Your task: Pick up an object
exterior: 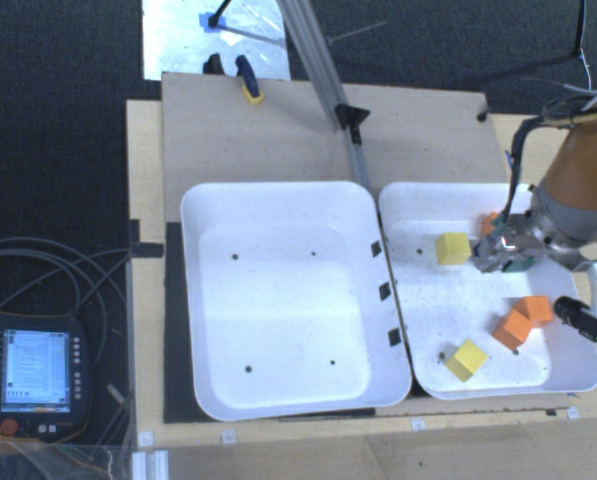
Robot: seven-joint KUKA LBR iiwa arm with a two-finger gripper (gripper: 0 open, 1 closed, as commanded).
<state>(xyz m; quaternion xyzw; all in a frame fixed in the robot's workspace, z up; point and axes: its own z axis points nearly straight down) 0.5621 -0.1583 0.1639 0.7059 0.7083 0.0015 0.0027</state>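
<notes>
Looking down on the bench [438,128], I see two shallow white bins side by side. The left bin [208,218] shows me just its white floor with a few small dark dots. The right bin [418,203] carries all the loose pieces: a yellow cube [452,249] toward the back, lying just left of the gripper [500,254]; a second yellow block [467,360] near the front wall, tilted on its corner; and an orange block [521,321] between them on the right side, well apart from the front yellow one. Something orange and teal peeks out right at the gripper, too hidden by the wrist for me to name. The arm [583,183] comes in from the right, its orange band above the wrist, and the gripper sits low over the right bin's back half. Whether its fingers are spread or pressed together, I cannot tell from here.
</notes>
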